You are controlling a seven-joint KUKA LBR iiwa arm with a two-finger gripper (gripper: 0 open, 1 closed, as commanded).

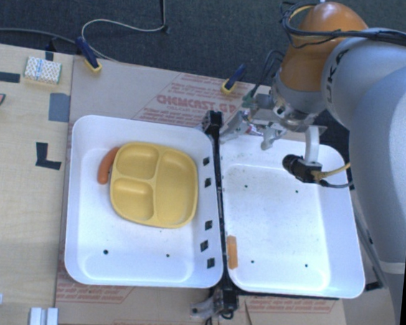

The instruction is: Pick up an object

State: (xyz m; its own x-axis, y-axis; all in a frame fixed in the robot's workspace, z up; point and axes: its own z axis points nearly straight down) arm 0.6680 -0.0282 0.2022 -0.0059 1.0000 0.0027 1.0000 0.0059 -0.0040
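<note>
The two shallow white bins (78, 253) look like smooth moulded plastic with a soft sheen, the right one speckled with dark flecks. In the left bin lies a yellow divided plate (154, 184) of matt plastic, and beneath both bins is a sheet of dull brown corrugated cardboard (173, 101) printed in red. At the frame's upper right, the arm's grey casing (383, 90) has a smooth satin finish and its orange band (317, 40) is glossy, while the bench (10, 210) at left is pale matt wood.

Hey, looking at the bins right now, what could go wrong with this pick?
1. The small orange piece lies tight against the right bin's left wall, leaving little room for fingers.
2. The orange sausage touches the yellow divided plate, so a grab may nudge the plate.
3. The gripper sits at the far rim, away from both.
</note>
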